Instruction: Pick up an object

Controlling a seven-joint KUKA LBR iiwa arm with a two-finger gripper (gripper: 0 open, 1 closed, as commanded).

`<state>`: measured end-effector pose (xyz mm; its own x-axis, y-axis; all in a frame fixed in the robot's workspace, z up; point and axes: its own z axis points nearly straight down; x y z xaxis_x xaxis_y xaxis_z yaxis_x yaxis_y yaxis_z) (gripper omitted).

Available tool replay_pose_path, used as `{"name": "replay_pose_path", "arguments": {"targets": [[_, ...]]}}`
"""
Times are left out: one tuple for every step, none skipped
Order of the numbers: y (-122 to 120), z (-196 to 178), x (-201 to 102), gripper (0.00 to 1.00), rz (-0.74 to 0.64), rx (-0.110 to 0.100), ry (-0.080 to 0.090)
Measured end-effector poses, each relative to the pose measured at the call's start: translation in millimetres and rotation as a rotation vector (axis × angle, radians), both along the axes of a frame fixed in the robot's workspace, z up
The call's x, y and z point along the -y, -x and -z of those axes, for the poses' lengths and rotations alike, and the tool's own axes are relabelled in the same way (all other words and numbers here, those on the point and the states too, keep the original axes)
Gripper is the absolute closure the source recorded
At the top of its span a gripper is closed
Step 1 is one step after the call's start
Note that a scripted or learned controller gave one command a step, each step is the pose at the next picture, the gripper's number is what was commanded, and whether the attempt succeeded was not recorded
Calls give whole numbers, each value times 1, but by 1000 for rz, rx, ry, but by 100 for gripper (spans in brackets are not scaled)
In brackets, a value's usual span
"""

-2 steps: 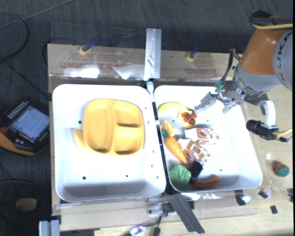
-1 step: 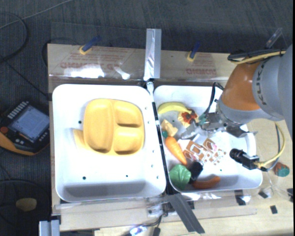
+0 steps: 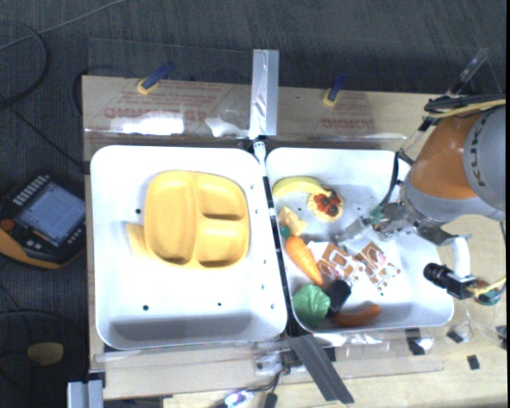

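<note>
Frankly, the gripper (image 3: 363, 224) was hard to read where it hung low in the right bin (image 3: 425, 308); whether it was spread or pressed together I cannot tell, and nothing showed in its grasp. Just left of it lay a smooth tapered carrot (image 3: 303, 259), a curved banana (image 3: 294, 187) and a red-topped pastry (image 3: 325, 203), with a flat patterned card (image 3: 357, 263) just below it. Farther left, the other bin (image 3: 110, 313) held a glossy yellow compartment tray (image 3: 195, 217), its lower-left corner partly shadowed.

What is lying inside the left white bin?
The left bin holds a yellow divided tray, turned at a slant. A paler yellow piece pokes out at its left edge; the tray covers the rest of it.
</note>
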<state>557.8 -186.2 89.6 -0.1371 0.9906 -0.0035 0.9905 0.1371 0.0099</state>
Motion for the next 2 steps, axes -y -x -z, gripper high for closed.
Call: {"name": "replay_pose_path", "arguments": {"targets": [[-2,-11,-1,100,0,4,-2],[-1,-103,-41,100,144,-12,-1]]}}
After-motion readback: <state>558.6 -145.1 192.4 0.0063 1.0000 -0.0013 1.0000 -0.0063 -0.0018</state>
